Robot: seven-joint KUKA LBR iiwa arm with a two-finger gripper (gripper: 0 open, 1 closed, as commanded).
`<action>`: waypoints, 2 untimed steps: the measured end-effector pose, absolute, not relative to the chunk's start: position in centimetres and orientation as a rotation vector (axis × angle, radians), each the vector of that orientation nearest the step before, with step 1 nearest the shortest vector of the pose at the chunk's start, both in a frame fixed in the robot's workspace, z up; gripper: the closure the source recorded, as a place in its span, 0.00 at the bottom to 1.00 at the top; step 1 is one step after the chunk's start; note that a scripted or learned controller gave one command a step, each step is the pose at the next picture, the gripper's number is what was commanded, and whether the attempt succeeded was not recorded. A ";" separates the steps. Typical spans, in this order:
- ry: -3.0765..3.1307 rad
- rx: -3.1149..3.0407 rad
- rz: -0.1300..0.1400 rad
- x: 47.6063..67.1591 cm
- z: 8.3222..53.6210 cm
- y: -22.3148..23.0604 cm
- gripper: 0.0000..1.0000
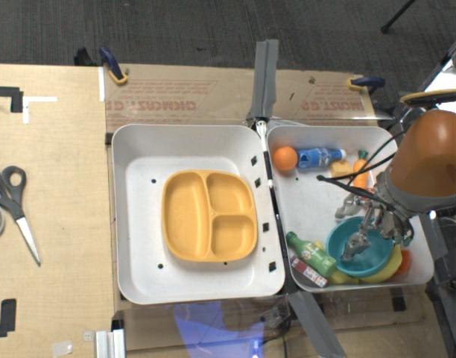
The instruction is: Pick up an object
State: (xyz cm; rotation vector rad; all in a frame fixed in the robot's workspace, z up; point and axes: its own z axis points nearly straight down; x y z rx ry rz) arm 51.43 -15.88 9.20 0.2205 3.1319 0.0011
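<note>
Teal bowl (360, 253), lower right: light, rigid, slippery; grip its rim. Claw (356, 246) inside; its opening I cannot tell.

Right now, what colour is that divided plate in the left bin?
Yellow-orange all over, plain with no pattern. The plate shows clearly in the camera view.

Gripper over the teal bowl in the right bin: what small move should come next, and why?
Probably a short lift straight up to test the grasp. The gripper sits low inside the teal bowl, which is crowded by the banana and green bottle, and the view does not show anything between its fingers.
</note>
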 end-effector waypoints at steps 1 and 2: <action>3.117 0.215 -0.006 51.9 10.7 -16.0 1.00; 3.083 0.508 -0.013 60.3 9.9 -11.1 1.00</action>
